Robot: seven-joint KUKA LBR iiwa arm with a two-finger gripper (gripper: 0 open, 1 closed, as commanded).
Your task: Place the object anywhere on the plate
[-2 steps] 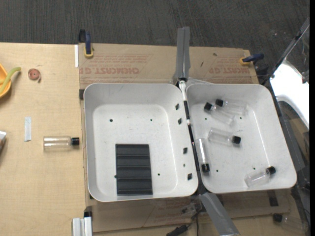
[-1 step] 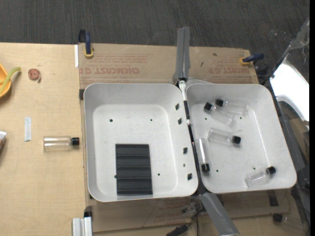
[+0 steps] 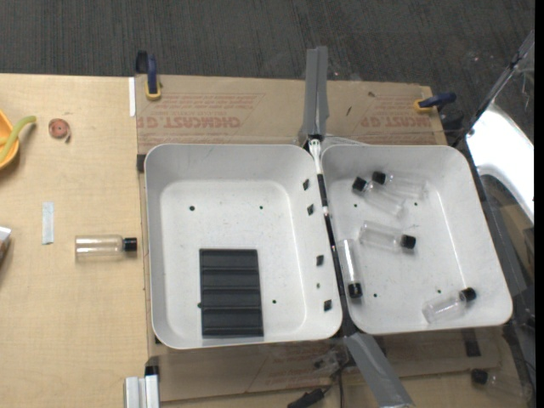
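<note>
Four clear vials with black caps lying loose in the right bin (image 3: 459, 155): one near the back (image 3: 398, 187), one mid-bin (image 3: 384, 237), one tight along the left wall (image 3: 348, 266), one in the front right corner (image 3: 445, 306). Presumably one of these to be the pick, no telling which. All on their sides, so likely to roll if nudged.

Dark ribbed plate (image 3: 229, 292) flat in the left bin (image 3: 170, 170), toward the front. Nothing on it, so task not started by the look of it.

Can't tell how open the tool is or whether it's got anything.

Cardboard (image 3: 212, 109) under both bins, clamped at the back by two clips (image 3: 150, 76) (image 3: 432, 102), probably to stop things sliding around. Spare vial (image 3: 104, 245) out on the bench (image 3: 76, 313), well apart from the bins, likely just a stray.

Guessing mid-bin vial is the easiest grab; wall one looks awkward.
</note>
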